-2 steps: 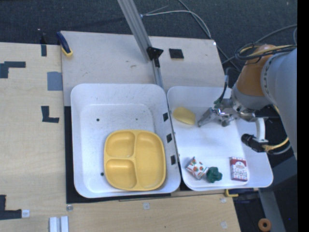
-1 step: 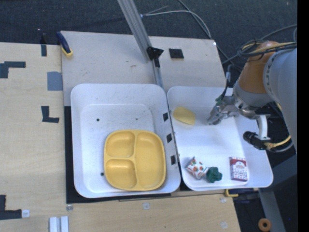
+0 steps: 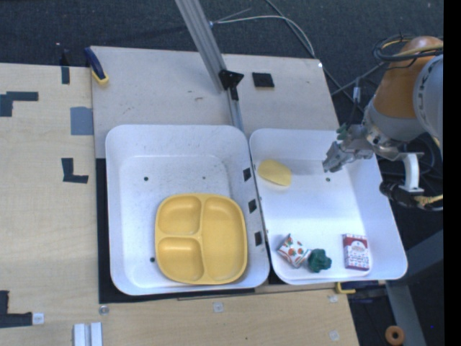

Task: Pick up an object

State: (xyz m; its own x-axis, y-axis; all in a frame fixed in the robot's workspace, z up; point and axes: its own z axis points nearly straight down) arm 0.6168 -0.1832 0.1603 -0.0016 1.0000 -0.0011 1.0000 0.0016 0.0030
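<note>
— Objects nearest the camera?
— Red carton [image 3: 356,251], green toy [image 3: 320,261] and a small printed packet [image 3: 292,251] along the right bin's [image 3: 374,215] near edge; a yellow divided tray [image 3: 201,238] in the left bin [image 3: 130,193].
— Farther back?
— A yellow lump [image 3: 274,172] near the right bin's far-left corner. The gripper [image 3: 333,161] hangs over the far side, holding nothing; its spread I cannot tell.

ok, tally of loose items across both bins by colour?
Yellow: 2, the divided tray in the left bin, the rounded lump in the right bin
Red and white: 2, the small packet, the box
Green: 1, the small object
Total: 5
</note>
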